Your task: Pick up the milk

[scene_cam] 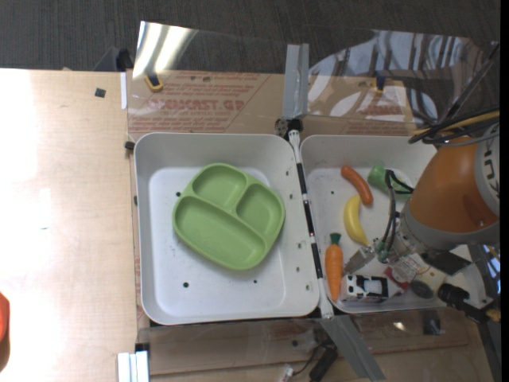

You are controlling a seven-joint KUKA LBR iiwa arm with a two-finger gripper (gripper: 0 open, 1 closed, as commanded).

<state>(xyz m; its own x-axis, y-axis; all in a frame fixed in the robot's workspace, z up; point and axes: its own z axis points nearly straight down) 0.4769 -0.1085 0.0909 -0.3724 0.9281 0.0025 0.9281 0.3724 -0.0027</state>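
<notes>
Orange-banded arm (453,189) above milk (367,287)

Lime-green divided plastic plate (229,226) in the white left bin (151,213). By the gripper (387,255): black-and-white cow-spotted milk carton (368,288), orange carrot with green top (334,268), yellow banana (355,220), reddish-orange sausage (358,184).
</notes>
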